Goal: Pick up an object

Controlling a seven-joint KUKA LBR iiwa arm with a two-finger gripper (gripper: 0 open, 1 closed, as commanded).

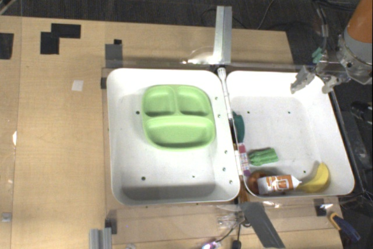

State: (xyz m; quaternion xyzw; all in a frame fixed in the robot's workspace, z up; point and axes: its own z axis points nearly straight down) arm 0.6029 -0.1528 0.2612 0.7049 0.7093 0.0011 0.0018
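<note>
Gripper (313, 80) open and empty, above far-right corner of right bin (274, 114).
Banana (316, 178) at bin's near-right corner, touching bottle (278, 183); green block (261, 157) just beyond. Banana likely light, soft-skinned, curved; best taken across the middle. Well apart from gripper, toward the near edge. Green plate (176, 115) in left bin (125, 125).

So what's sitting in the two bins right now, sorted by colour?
Green: 2, the divided plate in the left bin and a small ridged piece in the right bin
Teal: 1, item by the divider
Yellow: 1, banana
White and orange: 1, bottle
Total: 5
</note>
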